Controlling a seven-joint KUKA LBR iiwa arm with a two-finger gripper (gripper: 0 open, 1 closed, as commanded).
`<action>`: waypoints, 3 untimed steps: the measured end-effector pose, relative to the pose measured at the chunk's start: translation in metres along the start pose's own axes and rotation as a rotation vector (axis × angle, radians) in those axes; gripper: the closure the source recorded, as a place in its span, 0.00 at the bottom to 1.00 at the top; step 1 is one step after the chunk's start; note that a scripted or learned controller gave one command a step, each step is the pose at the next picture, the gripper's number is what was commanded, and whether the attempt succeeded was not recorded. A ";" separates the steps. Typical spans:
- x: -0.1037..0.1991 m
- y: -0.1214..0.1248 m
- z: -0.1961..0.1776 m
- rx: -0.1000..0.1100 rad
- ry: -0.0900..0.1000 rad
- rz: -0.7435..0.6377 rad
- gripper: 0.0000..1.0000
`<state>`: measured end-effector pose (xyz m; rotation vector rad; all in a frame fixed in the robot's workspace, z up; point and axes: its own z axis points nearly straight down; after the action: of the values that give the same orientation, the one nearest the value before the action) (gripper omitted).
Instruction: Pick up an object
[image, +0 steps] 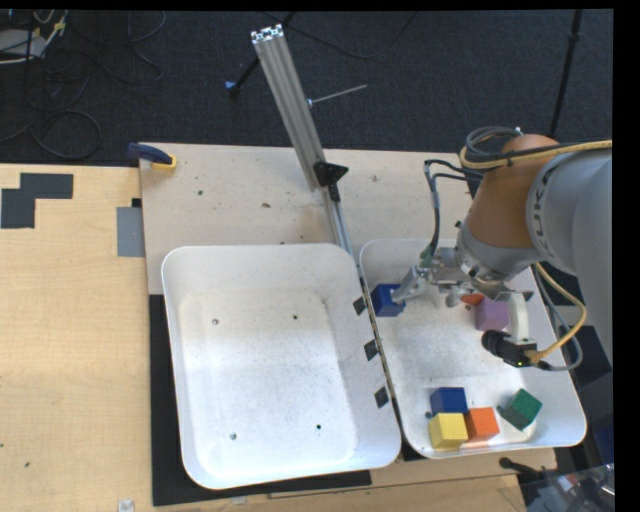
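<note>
Two shallow white bins sit side by side on the bench: the left bin (190, 270) and the right bin (560, 425). Grey arm (575, 215) with orange band (505, 215) reaches in from the right, over the upper part of the right bin. Gripper (408, 290) points left, low near that bin's left wall, and a blue block (386, 300) sits right at its tip, touching or nearly so; whether the block is actually pinched, or whether the gripper is spread or pressed together, cannot tell from this slant. Purple block (491, 315) lies under the wrist, partly hidden by it, with a bit of red-orange showing just above it. Four more blocks cluster at the near end of the right bin: dark blue block (449, 401), yellow block (448, 430) just below it and touching, orange block (482, 424) beside the yellow, green block (521, 409) tilted, near the orange one. Slanted aluminium rail (295, 110) runs down from the top toward the gap between the bins. Blue-yellow clamp (152, 156) sits at the bench's far left corner.
</note>
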<state>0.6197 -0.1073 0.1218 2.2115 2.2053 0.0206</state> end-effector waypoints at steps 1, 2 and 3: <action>-0.001 0.000 -0.008 0.002 0.004 0.008 1.00; 0.000 0.000 -0.050 0.021 0.004 -0.003 1.00; -0.003 0.000 -0.093 0.020 0.003 -0.001 1.00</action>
<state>0.6181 -0.1100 0.2146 2.2220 2.2185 0.0021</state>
